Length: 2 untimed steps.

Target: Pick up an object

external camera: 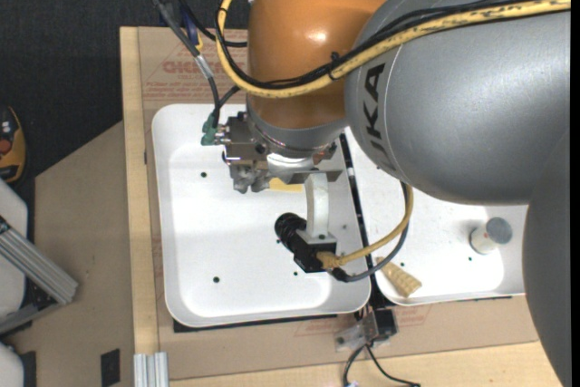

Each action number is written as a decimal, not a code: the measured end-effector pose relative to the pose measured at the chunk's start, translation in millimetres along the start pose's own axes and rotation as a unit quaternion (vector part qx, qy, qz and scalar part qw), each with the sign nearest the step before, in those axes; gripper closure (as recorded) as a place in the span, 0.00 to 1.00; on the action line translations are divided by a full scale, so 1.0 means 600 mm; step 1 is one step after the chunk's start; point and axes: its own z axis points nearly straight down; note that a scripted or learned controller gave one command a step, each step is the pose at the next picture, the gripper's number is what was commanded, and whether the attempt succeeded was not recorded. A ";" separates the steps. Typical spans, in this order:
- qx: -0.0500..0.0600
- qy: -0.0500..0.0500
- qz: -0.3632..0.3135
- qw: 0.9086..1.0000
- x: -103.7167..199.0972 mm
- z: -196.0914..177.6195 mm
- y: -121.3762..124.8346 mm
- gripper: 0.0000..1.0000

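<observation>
While the arm hangs low over the left bin (181, 222), the claw (258, 172) sits just above something yellow (288, 185), grip state unreadable. Reach step, likely; next needs a closing pinch. Right bin (453, 285): small grey cylinder (490, 234), tan piece (403, 281).

I see the bench (140, 195), brown like cardboard, carrying two shallow white bins side by side: the left bin (181, 222) and the right bin (453, 272).

Glossy orange band (304, 41) and smooth matt grey shell on the arm (471, 95); smooth, shiny white plastic bins (195, 222); matt, cardboard-like brown worktop (140, 104).
</observation>
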 end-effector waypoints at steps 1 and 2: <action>-0.015 0.007 -0.002 1.000 -0.001 -0.389 -0.036 1.00; 0.004 -0.003 0.001 1.000 -0.030 -0.100 -0.036 1.00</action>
